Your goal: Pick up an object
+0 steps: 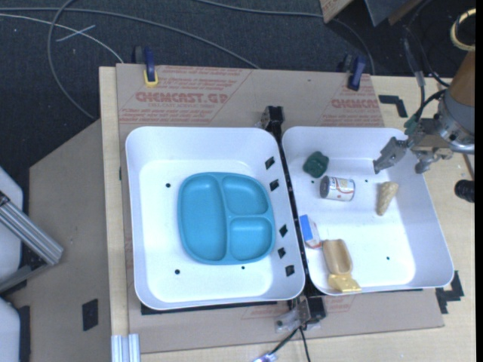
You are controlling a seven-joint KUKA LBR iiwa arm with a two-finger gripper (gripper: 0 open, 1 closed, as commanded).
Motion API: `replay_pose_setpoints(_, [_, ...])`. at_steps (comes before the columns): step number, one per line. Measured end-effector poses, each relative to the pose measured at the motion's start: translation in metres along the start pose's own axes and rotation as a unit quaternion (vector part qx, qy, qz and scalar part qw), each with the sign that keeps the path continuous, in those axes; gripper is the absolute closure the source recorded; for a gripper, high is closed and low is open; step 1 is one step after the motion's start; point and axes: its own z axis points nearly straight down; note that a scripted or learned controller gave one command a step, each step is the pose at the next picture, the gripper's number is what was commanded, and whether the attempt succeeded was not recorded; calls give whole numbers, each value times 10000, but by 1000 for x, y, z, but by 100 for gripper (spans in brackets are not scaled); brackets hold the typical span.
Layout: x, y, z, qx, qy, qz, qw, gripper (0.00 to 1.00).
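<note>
The right bin (423, 259) holds several small objects. A dark green lump (316, 163) lies near its back left. A small silver can (337, 188) lies on its side just in front of that. A pale beige piece (386, 197) rests to the right of the can. My gripper (401, 166) hangs over the bin's back right, above and slightly behind the beige piece. It is open, with nothing between its fingers.
A blue-and-white tube (309, 231) and a tan-and-yellow object (339, 264) lie at the front left of the right bin. The left bin (151, 277) holds a blue divided plate (225, 217). Black clips line the divider between the bins.
</note>
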Motion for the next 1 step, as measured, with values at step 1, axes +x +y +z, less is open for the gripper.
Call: replay_pose_setpoints(1, [0, 3, -7, -62, -14, -16, 10000, 0])
